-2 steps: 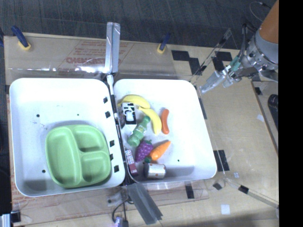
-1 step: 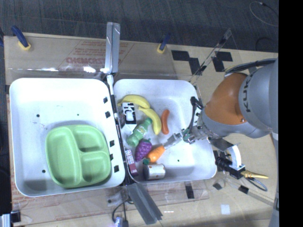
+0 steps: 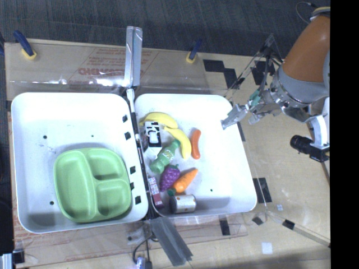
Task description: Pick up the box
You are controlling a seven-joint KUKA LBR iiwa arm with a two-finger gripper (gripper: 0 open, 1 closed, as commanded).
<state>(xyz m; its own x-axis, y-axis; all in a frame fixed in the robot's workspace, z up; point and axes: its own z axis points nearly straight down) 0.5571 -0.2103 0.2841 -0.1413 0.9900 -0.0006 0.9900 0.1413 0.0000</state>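
A dark carpeted floor (image 3: 185,10) is seen beyond a brown cardboard-covered table (image 3: 280,167), to which blue clamps (image 3: 25,45) are fixed along the far edge. Two shallow white bins are carried side by side: the left bin (image 3: 33,116) holds a pale green divided plastic tray (image 3: 92,184); the right bin (image 3: 224,167) holds a cluster along its left wall. The grey arm with its orange band (image 3: 308,43) is positioned over the right bin's far right corner, the gripper (image 3: 231,118) being empty; whether it is open cannot be told. In the cluster are seen a yellow banana (image 3: 165,123), the small black-and-white box (image 3: 153,133) just beside it against the wall, an orange carrot (image 3: 187,178), purple grapes (image 3: 169,177) and a silver can (image 3: 183,203).
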